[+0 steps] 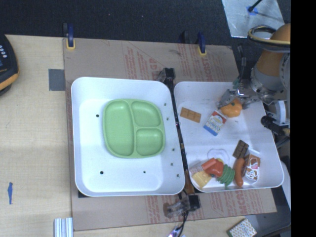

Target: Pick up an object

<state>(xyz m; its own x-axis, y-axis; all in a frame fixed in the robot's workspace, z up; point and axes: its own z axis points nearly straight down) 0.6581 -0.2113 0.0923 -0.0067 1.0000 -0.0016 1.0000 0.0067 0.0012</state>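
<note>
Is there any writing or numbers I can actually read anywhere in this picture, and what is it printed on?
Nothing here can be read for certain.
Brown cardboard sheet under the bins: rows of faded red print, too blurred to read.
Small blue and white packet: a printed label, too small to read.
Red and white packet: printing, too small to read.
Dark device at the left edge: buttons, unreadable.
</note>
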